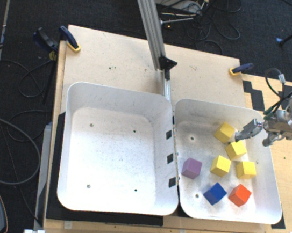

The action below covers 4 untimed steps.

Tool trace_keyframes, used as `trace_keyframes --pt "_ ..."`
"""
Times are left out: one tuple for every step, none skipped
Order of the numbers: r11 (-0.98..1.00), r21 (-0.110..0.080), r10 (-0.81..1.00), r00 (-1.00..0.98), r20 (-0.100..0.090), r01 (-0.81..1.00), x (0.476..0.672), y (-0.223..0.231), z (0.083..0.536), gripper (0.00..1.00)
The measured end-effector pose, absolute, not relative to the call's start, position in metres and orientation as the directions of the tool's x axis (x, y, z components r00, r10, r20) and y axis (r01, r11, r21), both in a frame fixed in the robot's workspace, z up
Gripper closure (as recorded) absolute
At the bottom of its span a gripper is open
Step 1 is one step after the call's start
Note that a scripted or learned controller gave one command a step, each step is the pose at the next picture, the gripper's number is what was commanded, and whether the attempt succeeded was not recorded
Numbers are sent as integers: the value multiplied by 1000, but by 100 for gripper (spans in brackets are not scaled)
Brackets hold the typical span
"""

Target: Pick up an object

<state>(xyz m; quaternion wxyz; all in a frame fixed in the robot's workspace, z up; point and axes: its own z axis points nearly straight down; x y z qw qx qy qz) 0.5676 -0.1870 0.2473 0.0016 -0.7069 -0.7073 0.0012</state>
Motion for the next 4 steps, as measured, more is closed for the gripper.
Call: trace_keyframes --pt "-2 -6 1000 2 1 1000 561 -195 195 0" --pt "-1 -5 1000 1 1 1000 562 -202 135 0" --pt "-1 2 1000 1 -1 1000 564 -202 149 100" --pt "1 6 1000 -1 -3 1000 567 -209 194 100"
